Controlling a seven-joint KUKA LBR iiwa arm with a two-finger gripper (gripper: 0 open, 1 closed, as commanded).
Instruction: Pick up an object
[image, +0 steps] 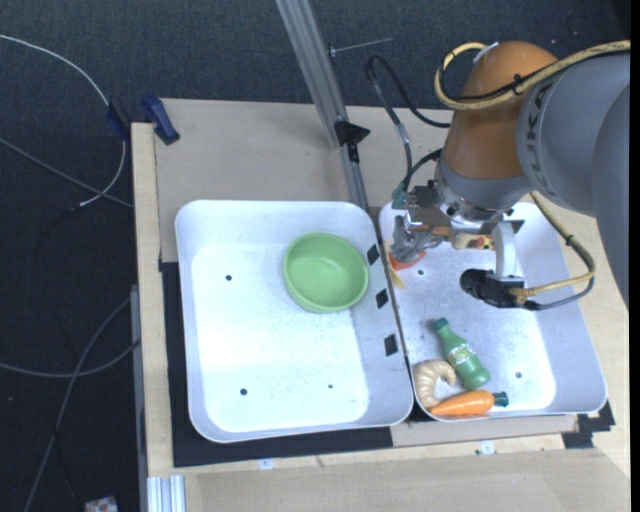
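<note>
Two bins: a left bin (215, 340) and a right bin (560, 345), both white and shallow, sit side by side on the pale bench (240, 150), with their inner rims meeting along a slanted line.
Gripper: the gripper (408, 247) sits low over the far inner corner of the right bin, close to the shared rim.
Grip state: cannot be told from this view.
Arm: the arm (510, 110) covers the far edge of the right bin.
Orange scrap: a small orange-red piece (401, 262) shows directly under the gripper, beside the shared rim; whether it is held cannot be told.
Green bottle: the green bottle (461, 363) lies tilted in the near part of the right bin, cap toward the far side.
Beige piece: a curled beige piece (434, 376) lies touching the bottle's base, near the shared rim.
Carrot: the carrot (462, 404) lies along the near rim, just in front of the bottle and the beige piece.
Green bowl: the green bowl (325, 271) stands upright in the far right part of the left bin, near the shared rim.
Open room, left bin: the floor is bare to the left of and in front of the bowl.
Open room, right bin: the middle and the outer side are bare floor; the near inner corner is crowded.
</note>
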